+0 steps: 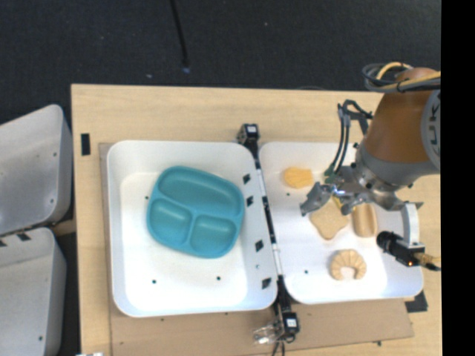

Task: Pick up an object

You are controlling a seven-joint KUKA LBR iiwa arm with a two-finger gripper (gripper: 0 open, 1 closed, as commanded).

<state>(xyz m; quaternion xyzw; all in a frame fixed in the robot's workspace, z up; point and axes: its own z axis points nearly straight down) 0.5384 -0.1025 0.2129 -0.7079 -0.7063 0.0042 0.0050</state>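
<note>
The right bin (304, 284) holds several pieces of toy food. A round orange-yellow piece (297, 177) lies near its back left. A tan slice like toast (329, 222) lies in the middle, with a tan bread roll (364, 219) just right of it. A croissant (348, 265) sits near the front. My gripper (335, 197) hangs over the toast slice and the roll, under the orange wrist. One grey finger (315, 198) juts to the left above the slice. Nothing shows between the fingers.
The left bin (126, 288) holds a teal divided plate (196, 211) in its middle. A black hinge strip (264, 221) runs between the two bins. Cables loop off the arm at the right bin's back right.
</note>
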